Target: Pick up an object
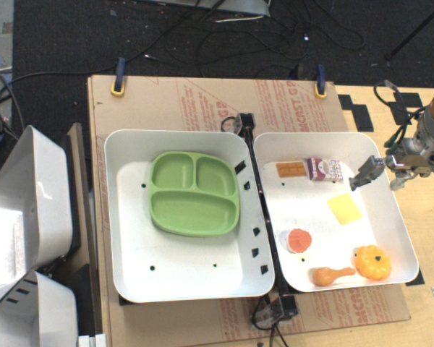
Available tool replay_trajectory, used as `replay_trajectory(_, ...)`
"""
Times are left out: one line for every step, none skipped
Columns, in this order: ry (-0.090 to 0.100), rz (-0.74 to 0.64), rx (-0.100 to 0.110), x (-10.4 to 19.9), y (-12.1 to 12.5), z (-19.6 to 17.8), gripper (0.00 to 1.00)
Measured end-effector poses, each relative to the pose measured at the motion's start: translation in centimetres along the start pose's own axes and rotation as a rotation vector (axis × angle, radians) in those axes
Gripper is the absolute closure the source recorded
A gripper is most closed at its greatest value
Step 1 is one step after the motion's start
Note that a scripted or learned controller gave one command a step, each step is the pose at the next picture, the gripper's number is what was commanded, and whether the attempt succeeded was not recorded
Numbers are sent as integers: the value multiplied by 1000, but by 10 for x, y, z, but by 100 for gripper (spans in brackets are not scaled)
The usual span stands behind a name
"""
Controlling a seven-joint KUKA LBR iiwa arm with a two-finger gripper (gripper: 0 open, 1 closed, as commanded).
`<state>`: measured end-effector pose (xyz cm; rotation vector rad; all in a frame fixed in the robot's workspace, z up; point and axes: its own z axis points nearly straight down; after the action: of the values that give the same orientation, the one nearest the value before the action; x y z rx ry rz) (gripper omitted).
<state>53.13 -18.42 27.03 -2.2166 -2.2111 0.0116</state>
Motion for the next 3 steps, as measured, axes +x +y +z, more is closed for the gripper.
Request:
replay_trajectory(-3, -4, -12, 1, 2, -7, 0)
replay_trajectory(-1, -2, -9, 8, -2, 41, 0)
replay_trajectory(-1, -1, -7, 8, 2, 104, 0)
